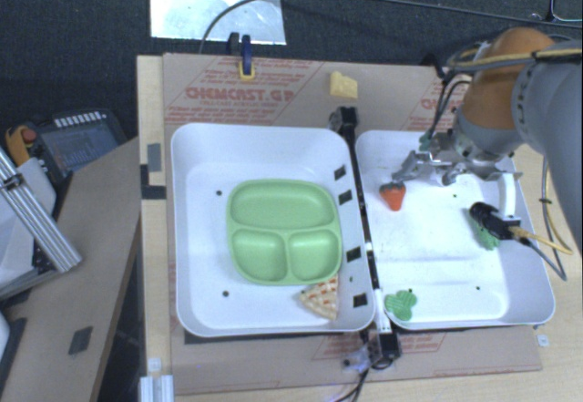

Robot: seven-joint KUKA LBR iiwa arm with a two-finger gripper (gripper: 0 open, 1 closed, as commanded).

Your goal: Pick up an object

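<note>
While reaching into the right bin [455, 282], hangs with gripper [399, 179] right at the green top of a red toy fruit [393, 199] in that bin's far-left part — cannot tell whether open, closed or gripping it. At the near-left corner, a green toy vegetable [399, 304]. In the left bin [196, 172], a green divided plate [282, 231] and a pizza slice [321, 298] at its near edge.

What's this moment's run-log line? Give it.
end effector: right bin, by toy strawberry | grasp: unclear | green divided plate: left bin
</note>
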